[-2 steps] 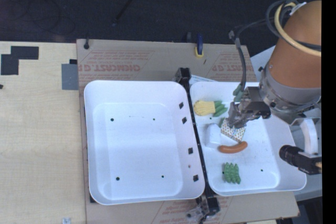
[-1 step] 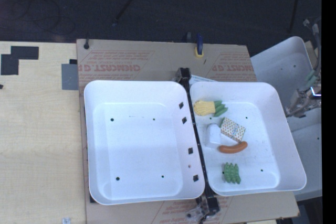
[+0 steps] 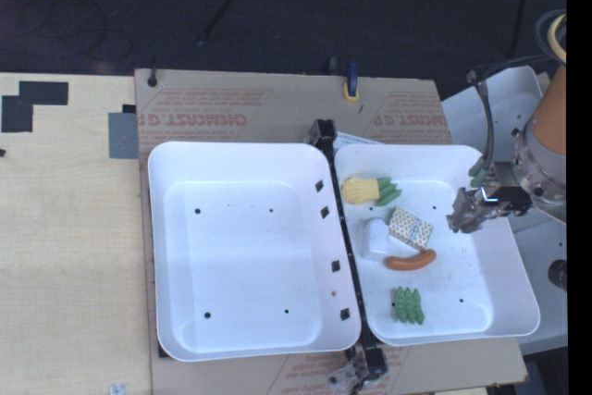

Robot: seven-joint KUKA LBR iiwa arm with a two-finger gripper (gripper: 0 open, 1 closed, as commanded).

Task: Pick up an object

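The right bin (image 3: 504, 287) holds a yellow corn cob with green leaves (image 3: 367, 191), a white cup-like piece (image 3: 376, 239), a speckled beige block (image 3: 410, 228), a red-brown sausage (image 3: 410, 262) and a green bumpy toy (image 3: 407, 305). My gripper (image 3: 465, 216) hovers over the right side of this bin, to the right of the beige block and apart from it. Nothing shows between its fingers.
The left bin (image 3: 166, 199) sits beside the right one, split from it by a black clamp strip (image 3: 338, 245). Both rest on a cardboard sheet (image 3: 231, 106) on a pale wooden bench. A grey plate lies off the right bin's far corner.
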